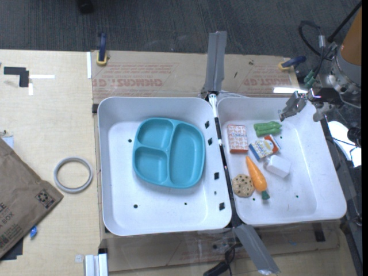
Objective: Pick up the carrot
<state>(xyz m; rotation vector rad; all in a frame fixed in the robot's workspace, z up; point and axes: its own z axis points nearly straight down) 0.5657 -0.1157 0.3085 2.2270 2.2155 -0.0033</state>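
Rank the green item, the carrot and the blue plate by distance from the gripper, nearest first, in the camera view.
From the gripper:
1. Green item, at the right bin's upper part, just below-left of it.
2. Carrot, lower in the same bin.
3. Blue plate, over in the left bin.

Blue tray (169, 152) in L bin (115, 211); tape ring (73, 173) on bench (46, 125).

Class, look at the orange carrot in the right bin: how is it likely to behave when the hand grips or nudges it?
The carrot looks like a smooth toy, so probably stiff and light. Its rounded, tapered body may roll or pivot if nudged, and could slip from a pinch near the narrow end. The cookie and a white block lie close beside it, so they might shift too.
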